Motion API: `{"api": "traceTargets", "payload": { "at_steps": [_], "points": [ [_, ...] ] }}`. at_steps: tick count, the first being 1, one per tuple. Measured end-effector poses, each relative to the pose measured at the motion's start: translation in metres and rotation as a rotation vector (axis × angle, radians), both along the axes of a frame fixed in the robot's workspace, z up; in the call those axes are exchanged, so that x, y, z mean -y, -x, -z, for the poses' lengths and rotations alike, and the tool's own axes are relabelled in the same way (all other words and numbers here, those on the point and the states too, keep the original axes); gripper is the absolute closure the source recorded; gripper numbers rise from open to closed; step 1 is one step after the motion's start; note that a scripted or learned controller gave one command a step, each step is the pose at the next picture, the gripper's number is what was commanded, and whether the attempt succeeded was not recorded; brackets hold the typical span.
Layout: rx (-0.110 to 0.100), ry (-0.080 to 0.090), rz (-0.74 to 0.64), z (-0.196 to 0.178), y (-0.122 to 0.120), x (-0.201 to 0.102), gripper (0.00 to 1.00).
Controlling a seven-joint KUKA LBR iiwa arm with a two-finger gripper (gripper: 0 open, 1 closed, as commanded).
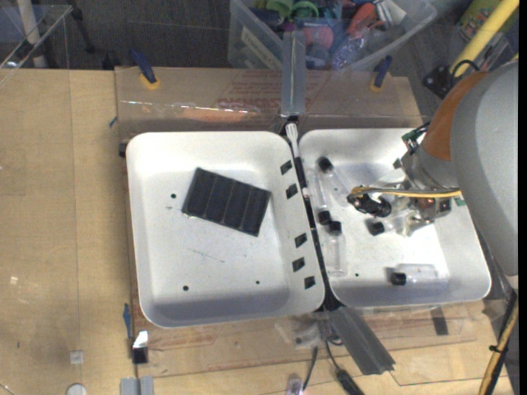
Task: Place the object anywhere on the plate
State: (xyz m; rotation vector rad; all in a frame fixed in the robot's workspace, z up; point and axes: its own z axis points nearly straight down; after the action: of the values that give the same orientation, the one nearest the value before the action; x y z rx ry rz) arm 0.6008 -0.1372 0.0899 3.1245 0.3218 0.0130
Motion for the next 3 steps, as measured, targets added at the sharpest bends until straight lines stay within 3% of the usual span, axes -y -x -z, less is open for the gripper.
{"api": "traceTargets", "payload": {
  "at_steps": [1, 2, 3],
  "points": [
    [-0.003, -0.001, -0.026, 0.001, 0.027, -0.046, 1.0],
    [0.001, 0.001, 0.005, 0.0, 0.029, 0.012, 1.0],
    [-0.004, -0.003, 0.005, 0.001, 0.072, -0.045, 1.0]
  ]
}}
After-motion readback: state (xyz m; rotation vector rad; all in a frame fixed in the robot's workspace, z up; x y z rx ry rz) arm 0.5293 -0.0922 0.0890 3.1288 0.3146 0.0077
